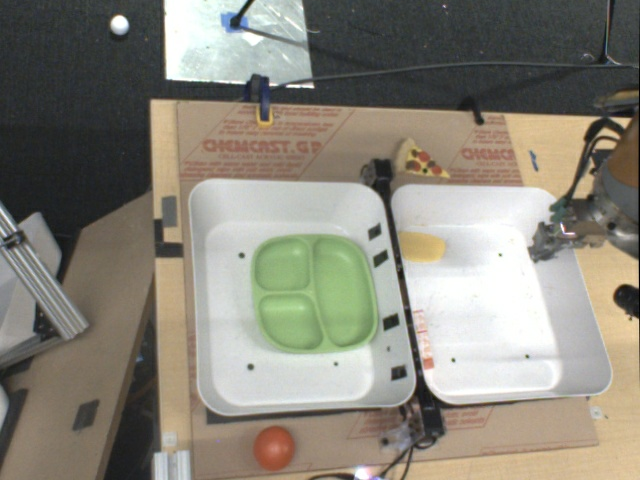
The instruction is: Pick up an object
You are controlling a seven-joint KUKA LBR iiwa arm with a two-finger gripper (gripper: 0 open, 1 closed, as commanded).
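A pale yellow block (422,247) lies in the right bin (570,368), close to its far left corner. A green divided plate (314,292) rests in the middle of the left bin (215,268). A pizza-slice toy (421,161) sits on the cardboard just behind the right bin, and an orange-red ball (274,447) sits on the cardboard in front of the left bin. My gripper (549,238) hangs over the right bin's far right edge, well to the right of the yellow block. Its fingertips are small and dark against the arm.
Both bins stand on a cardboard sheet (300,143) held by a clamp (261,100) at the back. Black clips (392,318) line the seam between the bins. A metal frame (35,278) stands at the left, and a foil sheet (236,28) lies beyond the bench.
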